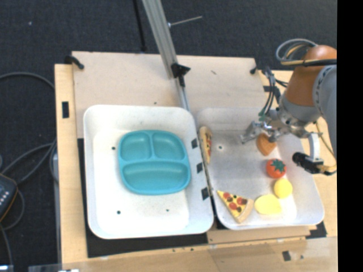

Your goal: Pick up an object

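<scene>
The arm (309, 89) is reaching in from the right and its far part is being cut off by the edge of the view. The gripper (262, 132) is hanging over the upper part of the right bin (227, 123). One metal finger (248, 135) is pointing to the left, and the other is hard to make out among the dark wrist parts, so I cannot tell how wide the gripper is standing. An orange-brown rounded object (265, 145) is lying directly under the gripper, touching or nearly touching it; its top is being hidden by the gripper, and I cannot tell if it is sitting between the fingers or only on the bin floor.

Taking this orange-brown object as the landmark: a red tomato (276, 168) with a green top is lying just below it and slightly to the right. Further below, a small yellow lemon (283, 188) and a larger flat yellow piece (267, 205) are lying close together. A pizza slice (235, 204) is lying down and to the left, near the bin's lower edge. A long hot dog (205, 144) is lying to the left, along the bin's left wall. Well to the left, in the left bin (102, 123), a teal divided plate (153, 162) is resting flat. A metal pole (161, 35) is standing up behind both bins on the bench (125, 78).
</scene>
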